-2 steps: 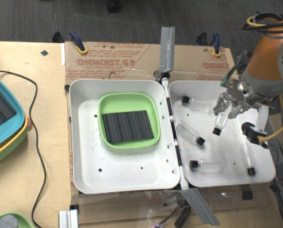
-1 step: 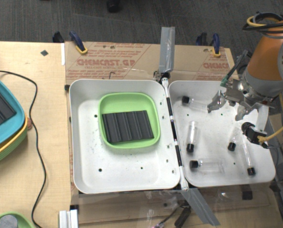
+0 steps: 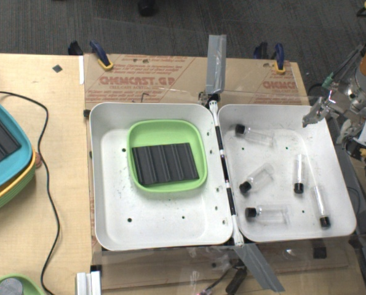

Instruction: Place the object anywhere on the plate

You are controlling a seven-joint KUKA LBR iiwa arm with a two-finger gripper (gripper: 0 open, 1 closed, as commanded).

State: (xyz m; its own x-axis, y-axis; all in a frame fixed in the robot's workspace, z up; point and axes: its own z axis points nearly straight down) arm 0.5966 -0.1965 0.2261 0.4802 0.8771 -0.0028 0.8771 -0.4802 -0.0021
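Note:
A green square plate point(image 3: 167, 157) lies in the left white bin point(image 3: 109, 214), with a black ridged pad on its middle. Several clear vials with black caps lie scattered in the right white bin point(image 3: 281, 229): one near the back left point(image 3: 254, 134), one in the middle point(image 3: 257, 180), one at the front point(image 3: 266, 214), and two long ones on the right point(image 3: 298, 173) point(image 3: 320, 204). My gripper point(image 3: 315, 112) hangs over the right bin's back right corner, apart from every vial and well to the right of the plate. Nothing is visibly held in it.
A stack of teal and yellow dishes point(image 3: 4, 155) sits on the wooden bench at far left, with a black cable point(image 3: 47, 183) looping beside it. Cardboard held by blue clamps point(image 3: 99, 54) lies behind the bins. A grey upright strip point(image 3: 216, 63) stands at the bins' shared back edge.

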